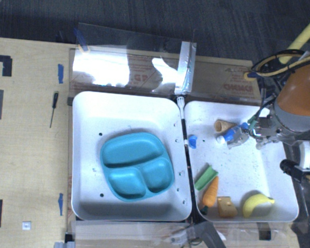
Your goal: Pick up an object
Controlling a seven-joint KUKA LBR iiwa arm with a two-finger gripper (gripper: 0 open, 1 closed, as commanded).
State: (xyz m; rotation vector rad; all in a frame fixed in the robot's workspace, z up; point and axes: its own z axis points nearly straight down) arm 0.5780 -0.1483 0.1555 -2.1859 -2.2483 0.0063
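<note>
Pincer (237,137) at 12 o'clock in the right bin (278,180), low over a small blue object (230,134) | fingers' spacing impossible to judge | cone (222,125) just beside at 10 | green block (205,177), carrot (210,191), brown cube (226,206), banana (256,204) along 6 | teal tray (136,164) fills left bin (85,142)

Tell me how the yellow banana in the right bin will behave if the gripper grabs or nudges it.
The banana looks like a smooth toy, so probably light and stiff, maybe slippery. Its curved, rounded body may rock or swivel when nudged. It lies near the right bin's front corner, so a push would likely press it against the wall.
</note>
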